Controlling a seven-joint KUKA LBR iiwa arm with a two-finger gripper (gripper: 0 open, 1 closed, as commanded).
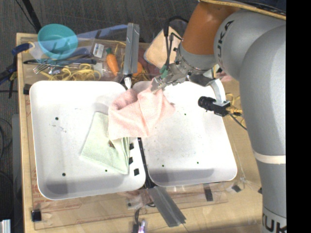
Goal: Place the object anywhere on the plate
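Observation:
A pink cloth (133, 113) lies draped over the divider between the left bin (53, 130) and the right bin (194, 144). Its upper right corner is pulled up to my gripper (158, 85), which hangs over the back left corner of the right bin and is shut on that corner. A pale green cloth (103, 147) lies folded in the left bin, its upper edge tucked under the pink cloth. A small brownish thing (112, 143) peeks out where the two cloths meet; I cannot tell what it is.
Behind the bins lies clutter: a teal bowl (57, 40), an orange carrot-like piece (112, 62), yellow bands (77, 73) and a grey bar (130, 50). A black fitting (213, 105) juts from the wrist over the right bin. The arm covers the right side.

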